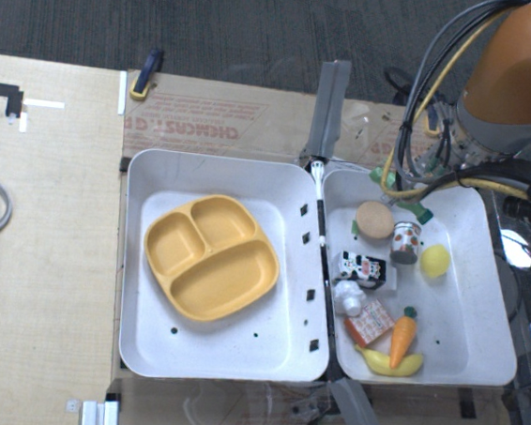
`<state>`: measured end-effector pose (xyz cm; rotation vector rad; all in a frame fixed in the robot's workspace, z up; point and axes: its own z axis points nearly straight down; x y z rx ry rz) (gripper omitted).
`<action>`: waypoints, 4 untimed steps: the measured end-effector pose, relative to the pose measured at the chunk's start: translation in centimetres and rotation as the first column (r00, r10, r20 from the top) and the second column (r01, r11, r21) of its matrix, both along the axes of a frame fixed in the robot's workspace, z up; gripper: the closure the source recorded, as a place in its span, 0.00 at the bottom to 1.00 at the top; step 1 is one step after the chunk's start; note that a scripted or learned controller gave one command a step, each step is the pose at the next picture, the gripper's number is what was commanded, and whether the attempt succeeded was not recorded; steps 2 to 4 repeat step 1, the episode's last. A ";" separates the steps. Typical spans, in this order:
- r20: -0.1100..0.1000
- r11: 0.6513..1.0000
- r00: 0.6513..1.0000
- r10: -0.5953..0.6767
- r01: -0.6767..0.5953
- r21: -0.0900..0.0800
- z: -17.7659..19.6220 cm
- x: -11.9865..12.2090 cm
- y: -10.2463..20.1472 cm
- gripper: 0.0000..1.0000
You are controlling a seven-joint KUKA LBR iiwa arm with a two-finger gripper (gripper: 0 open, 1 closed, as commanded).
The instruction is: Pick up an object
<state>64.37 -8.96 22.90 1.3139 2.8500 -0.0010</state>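
On your desk, the right shallow white bin [485,277] holds the small plastic toys, an orange plastic carrot [403,336] among them. You're pre-grasp: choose one, then descend. Jaws' state: cannot tell.

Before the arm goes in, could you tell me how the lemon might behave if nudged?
The lemon looks round and smooth, so it would probably roll. It lies apart from the other toys, so little would stop it before the bin wall.
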 end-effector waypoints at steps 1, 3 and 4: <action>0.000 0.986 0.986 0.168 -0.168 -0.001 -0.3 0.6 -3.1 1.00; 0.000 0.986 0.986 0.168 -0.168 -0.001 -0.3 0.6 -3.1 1.00; 0.000 0.986 0.986 0.168 -0.168 -0.001 -0.3 0.6 -3.1 1.00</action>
